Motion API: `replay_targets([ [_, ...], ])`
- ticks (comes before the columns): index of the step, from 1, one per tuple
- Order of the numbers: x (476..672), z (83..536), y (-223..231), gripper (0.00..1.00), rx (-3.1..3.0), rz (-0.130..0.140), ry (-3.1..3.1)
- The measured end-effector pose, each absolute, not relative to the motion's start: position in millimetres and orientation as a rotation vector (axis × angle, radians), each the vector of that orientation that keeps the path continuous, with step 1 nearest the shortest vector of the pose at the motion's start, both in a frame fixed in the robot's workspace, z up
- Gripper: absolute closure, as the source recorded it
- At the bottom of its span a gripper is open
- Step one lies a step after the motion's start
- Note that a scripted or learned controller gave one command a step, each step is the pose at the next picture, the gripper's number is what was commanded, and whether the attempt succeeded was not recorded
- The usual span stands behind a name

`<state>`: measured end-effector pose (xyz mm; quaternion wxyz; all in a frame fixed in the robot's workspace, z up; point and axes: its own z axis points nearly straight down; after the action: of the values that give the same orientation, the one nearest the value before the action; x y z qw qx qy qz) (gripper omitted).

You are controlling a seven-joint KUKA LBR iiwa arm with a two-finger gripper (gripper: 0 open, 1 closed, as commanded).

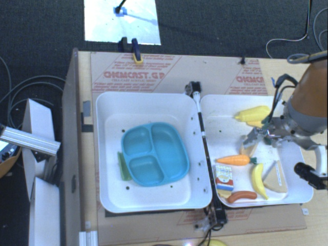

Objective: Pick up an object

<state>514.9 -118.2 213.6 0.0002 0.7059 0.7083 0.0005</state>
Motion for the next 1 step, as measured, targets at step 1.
replay_targets([
  [1, 557.6, 82.6, -120.7, 0.00, 2.209, 0.005, 2.220],
])
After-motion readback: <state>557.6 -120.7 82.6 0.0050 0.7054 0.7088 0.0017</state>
